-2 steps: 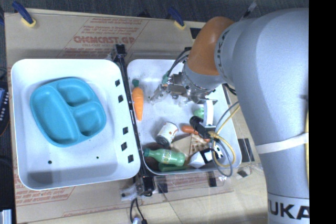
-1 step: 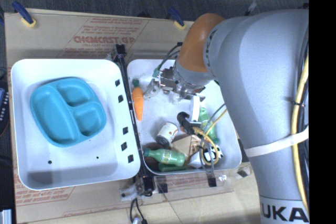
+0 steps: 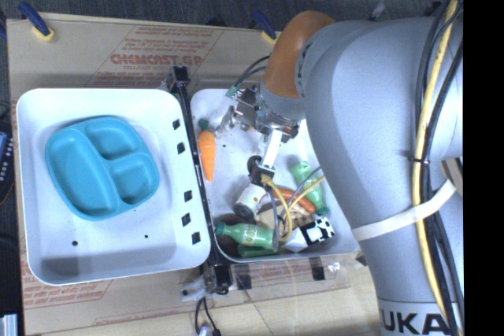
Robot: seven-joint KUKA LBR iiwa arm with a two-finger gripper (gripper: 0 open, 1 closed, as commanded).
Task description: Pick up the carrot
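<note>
Because the carrot (image 3: 207, 156) lies flat along the left wall of the right bin (image 3: 199, 197), just below and left of the gripper (image 3: 229, 119) and apart from it, a descent could strike the wall or push the carrot aside instead of enclosing it. Whether the gripper is spread or closed cannot be determined. An overshoot could disturb the green bottle (image 3: 248, 236) well below.

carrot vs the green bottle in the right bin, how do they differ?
Colour: the carrot is orange, the bottle green. Pose: the carrot runs along the divider wall; the bottle lies crosswise at the near end. Surroundings: the carrot lies alone; the bottle is crowded by clutter. Both lie flat in the right bin.
</note>
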